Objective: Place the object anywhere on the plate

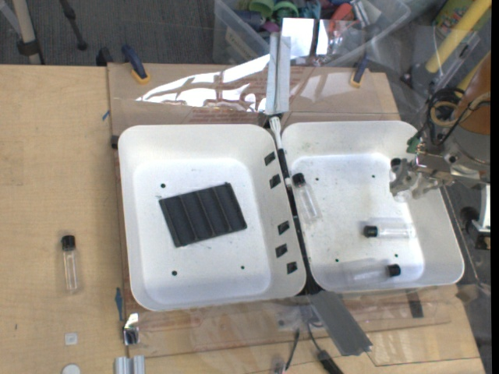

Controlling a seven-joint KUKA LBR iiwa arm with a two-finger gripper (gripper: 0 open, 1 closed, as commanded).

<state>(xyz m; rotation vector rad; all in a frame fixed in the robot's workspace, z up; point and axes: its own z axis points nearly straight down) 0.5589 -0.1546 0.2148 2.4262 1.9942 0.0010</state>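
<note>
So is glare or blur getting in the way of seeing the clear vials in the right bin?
In the camera view, the strongest glare sits on the shiny brown board behind the bins, off the work area. The right white bin is evenly lit, but the clear black-capped vials nearly vanish against it; their caps mark them. The metal gripper at the bin's right side looks slightly soft.
</note>
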